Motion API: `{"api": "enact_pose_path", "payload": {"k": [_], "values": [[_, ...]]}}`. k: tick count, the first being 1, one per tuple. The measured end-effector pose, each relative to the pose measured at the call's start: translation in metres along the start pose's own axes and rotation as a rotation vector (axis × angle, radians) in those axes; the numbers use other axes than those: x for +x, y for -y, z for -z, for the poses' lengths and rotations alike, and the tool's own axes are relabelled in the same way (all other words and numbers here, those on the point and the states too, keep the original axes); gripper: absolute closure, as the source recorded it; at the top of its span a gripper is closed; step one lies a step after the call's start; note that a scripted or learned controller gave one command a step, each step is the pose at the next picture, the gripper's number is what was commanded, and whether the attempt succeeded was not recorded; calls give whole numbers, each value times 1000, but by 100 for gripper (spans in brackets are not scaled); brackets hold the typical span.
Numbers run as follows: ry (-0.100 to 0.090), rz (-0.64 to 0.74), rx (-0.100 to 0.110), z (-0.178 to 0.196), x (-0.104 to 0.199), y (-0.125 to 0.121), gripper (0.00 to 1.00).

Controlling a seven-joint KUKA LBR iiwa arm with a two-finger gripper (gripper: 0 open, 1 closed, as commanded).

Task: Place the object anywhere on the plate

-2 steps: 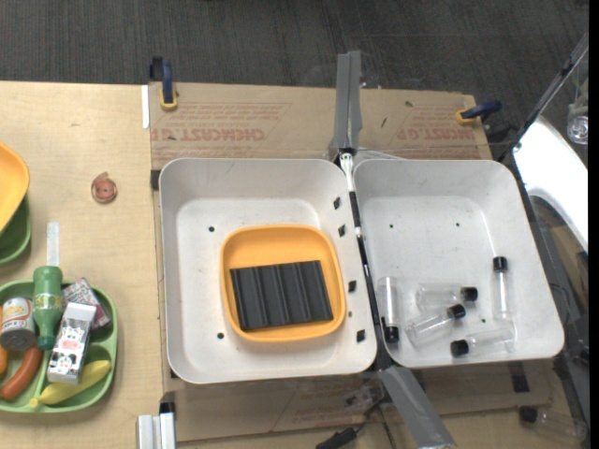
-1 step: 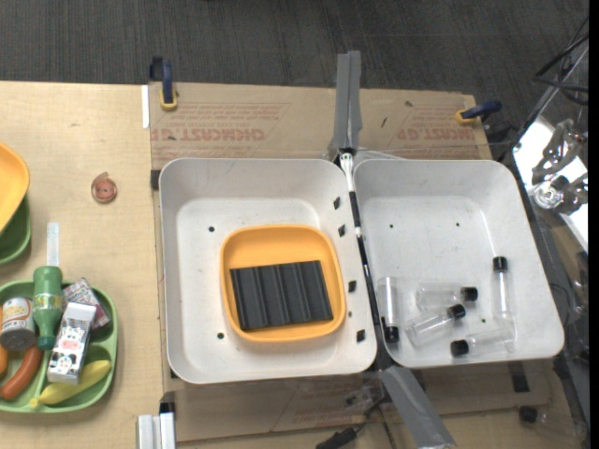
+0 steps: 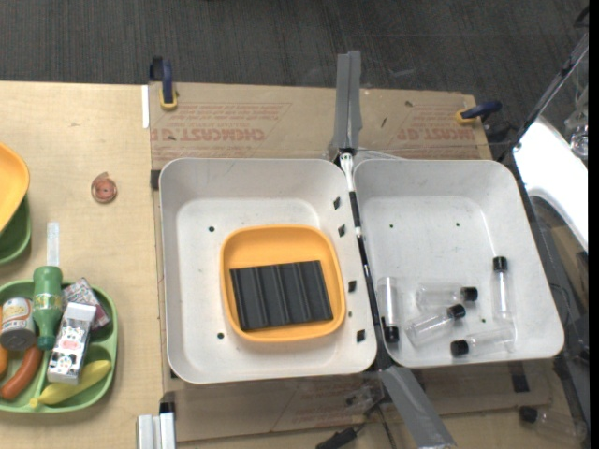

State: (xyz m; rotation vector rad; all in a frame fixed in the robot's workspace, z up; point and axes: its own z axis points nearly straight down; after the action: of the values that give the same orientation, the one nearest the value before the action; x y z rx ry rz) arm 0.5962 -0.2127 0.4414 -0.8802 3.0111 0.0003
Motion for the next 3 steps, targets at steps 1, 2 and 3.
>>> {"api": "enact_pose_path", "payload": {"k": [1, 2, 3], "values": [[-2, 146, -1, -114, 80, -40, 100], [1, 373, 0, -42, 38, -13, 100], [1, 592, -1, 0, -27, 28, 100]]}}
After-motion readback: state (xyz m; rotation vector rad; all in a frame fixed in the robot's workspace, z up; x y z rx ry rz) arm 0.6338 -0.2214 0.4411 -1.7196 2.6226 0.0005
